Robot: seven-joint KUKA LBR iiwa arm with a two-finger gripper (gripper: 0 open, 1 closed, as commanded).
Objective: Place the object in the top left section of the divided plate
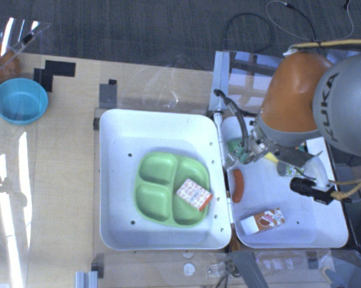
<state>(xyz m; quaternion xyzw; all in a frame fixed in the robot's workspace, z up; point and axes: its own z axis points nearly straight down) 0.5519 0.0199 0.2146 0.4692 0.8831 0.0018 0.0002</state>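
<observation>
The bench [47, 182] is light wood and carries two shallow white bins side by side.

The arm [326, 87], grey with an orange band, enters from 3 o'clock and covers the upper part of the right bin [308, 235]. The claw [247, 150] sits at the end of the wrist, over the right bin's 10 o'clock corner, close to the wall shared with the left bin. Its state cannot be determined here: the wrist and cabling hide it.

The left bin [117, 167] holds the green divided plate [157, 187] near its centre. The plate has four sections.

The object, a small flat box [194, 194], lies on the plate toward 3 o'clock from the plate's centre, across the ridge between the two right-hand sections and reaching the plate's right rim. The box is roughly rectangular, with its corners toward 12, 3, 6 and 9 o'clock, diamond-wise. Its long axis runs from about 10 o'clock to 4 o'clock. Its top face is white with a small coloured pattern, and one edge shows red-orange. The plate's section at 10 o'clock shows bare green.

In the right bin, a red sausage-shaped item [238, 186] lies by the left wall, long axis from 12 to 6 o'clock. A small red and white packet [262, 221] lies near 6 o'clock.

A blue bowl [20, 100] stands on the bench at 9 o'clock, well apart from both bins.
</observation>
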